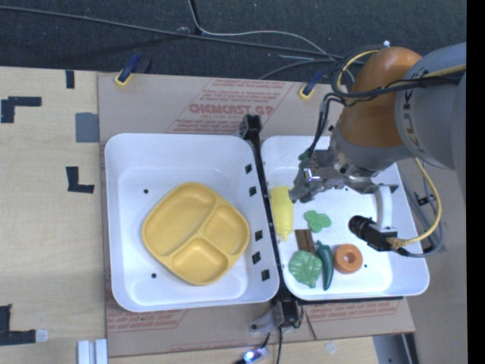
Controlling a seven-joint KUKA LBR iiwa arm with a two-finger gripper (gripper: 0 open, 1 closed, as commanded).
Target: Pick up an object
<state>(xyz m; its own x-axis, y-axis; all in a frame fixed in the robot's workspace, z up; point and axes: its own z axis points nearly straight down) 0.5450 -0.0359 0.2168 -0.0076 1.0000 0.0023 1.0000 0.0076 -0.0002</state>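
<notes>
My gripper hangs low in the right bin, at its left-centre, just right of a yellow corn cob that lies along the bin's left wall. Nothing shows between its fingers. Below the gripper lie a small light-green leafy piece, a brown block, a larger green leafy piece, a dark green pepper and an orange ring.
The left bin holds a yellow divided plate. A black divider with clips runs between the bins. A black cable fitting hangs over the right bin. The arm's grey and orange body covers the right bin's upper right.
</notes>
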